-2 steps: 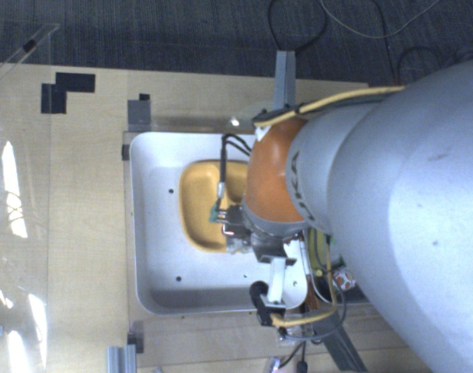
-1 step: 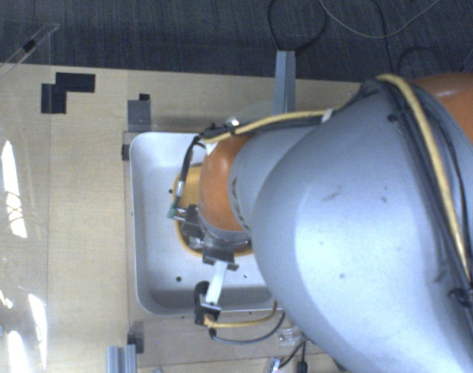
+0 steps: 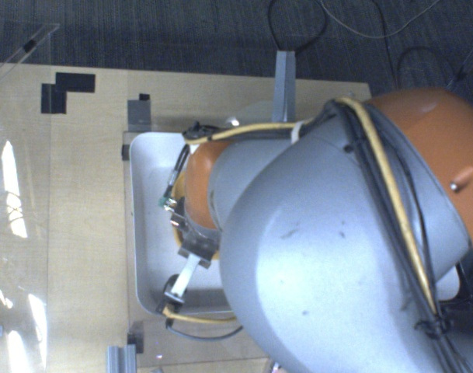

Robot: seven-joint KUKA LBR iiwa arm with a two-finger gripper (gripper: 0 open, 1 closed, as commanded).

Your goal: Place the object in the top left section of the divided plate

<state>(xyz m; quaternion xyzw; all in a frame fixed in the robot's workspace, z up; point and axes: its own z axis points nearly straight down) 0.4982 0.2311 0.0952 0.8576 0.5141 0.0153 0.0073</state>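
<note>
My arm [image 3: 329, 239], grey with an orange band, reaches in from the right and covers most of both bins. Its wrist [image 3: 196, 179] hangs over the left white bin [image 3: 149, 224]. The gripper [image 3: 193, 241] points down into that bin, seen from above and largely hidden by the wrist. What lies under the arm is hidden. The bare strip of bin floor along the left wall carries no object.
Pale wooden bench [image 3: 65, 231] lies to the left of the bin, with black markers [image 3: 61, 90] at the back left. A grey post [image 3: 285, 84] stands behind the bins. Cables [image 3: 337, 14] trail on the dark floor at the back.
</note>
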